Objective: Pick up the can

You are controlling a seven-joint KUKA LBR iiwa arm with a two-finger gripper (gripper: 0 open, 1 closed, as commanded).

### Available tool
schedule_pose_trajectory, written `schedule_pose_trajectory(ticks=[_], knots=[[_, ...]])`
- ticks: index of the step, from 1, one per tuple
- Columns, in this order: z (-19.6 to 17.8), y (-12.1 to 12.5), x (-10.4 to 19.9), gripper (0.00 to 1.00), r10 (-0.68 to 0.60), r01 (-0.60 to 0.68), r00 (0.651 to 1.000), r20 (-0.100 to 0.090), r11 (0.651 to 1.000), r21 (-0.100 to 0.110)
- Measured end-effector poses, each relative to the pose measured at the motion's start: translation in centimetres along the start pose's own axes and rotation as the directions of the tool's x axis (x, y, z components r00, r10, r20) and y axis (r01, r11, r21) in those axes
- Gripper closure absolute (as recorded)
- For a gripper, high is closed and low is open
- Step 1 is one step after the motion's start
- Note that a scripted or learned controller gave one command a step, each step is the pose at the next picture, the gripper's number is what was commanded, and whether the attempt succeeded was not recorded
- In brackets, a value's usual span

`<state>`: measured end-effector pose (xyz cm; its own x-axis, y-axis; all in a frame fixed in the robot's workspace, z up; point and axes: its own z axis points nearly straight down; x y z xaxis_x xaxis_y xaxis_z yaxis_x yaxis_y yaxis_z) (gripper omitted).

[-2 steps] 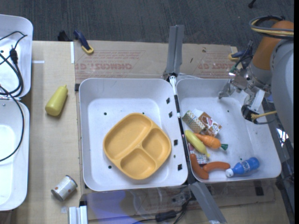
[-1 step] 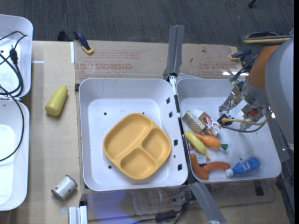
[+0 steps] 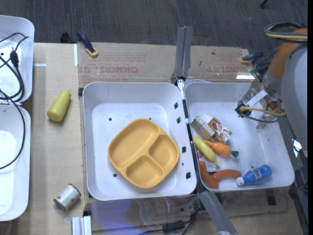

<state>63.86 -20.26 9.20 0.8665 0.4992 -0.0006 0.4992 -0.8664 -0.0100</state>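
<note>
The can (image 3: 67, 196), small and silver with a red-marked label, lies on its side on the bench outside both bins, near the front left corner of the left bin (image 3: 90, 131). My gripper (image 3: 263, 115) hangs over the right side of the right bin (image 3: 274, 151), far from the can. Nothing shows under it.
A yellow divided plate (image 3: 143, 153) fills the left bin. The right bin holds a snack packet (image 3: 211, 129), a banana (image 3: 205, 149), a carrot (image 3: 221, 148), a red sausage (image 3: 219, 176) and a blue bottle (image 3: 254, 175). A yellow squeeze bottle (image 3: 59, 105) lies on the bench at left.
</note>
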Motion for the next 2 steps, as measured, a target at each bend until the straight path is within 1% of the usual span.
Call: schedule_pose_trajectory(ticks=[1,2], knots=[[0.0,1.3,0.6,0.00,0.202,-0.202,0.979,-0.001,0.979,0.007],[0.1,-7.1,4.0,0.00,0.312,-0.312,0.950,0.000,0.950,-0.007]])
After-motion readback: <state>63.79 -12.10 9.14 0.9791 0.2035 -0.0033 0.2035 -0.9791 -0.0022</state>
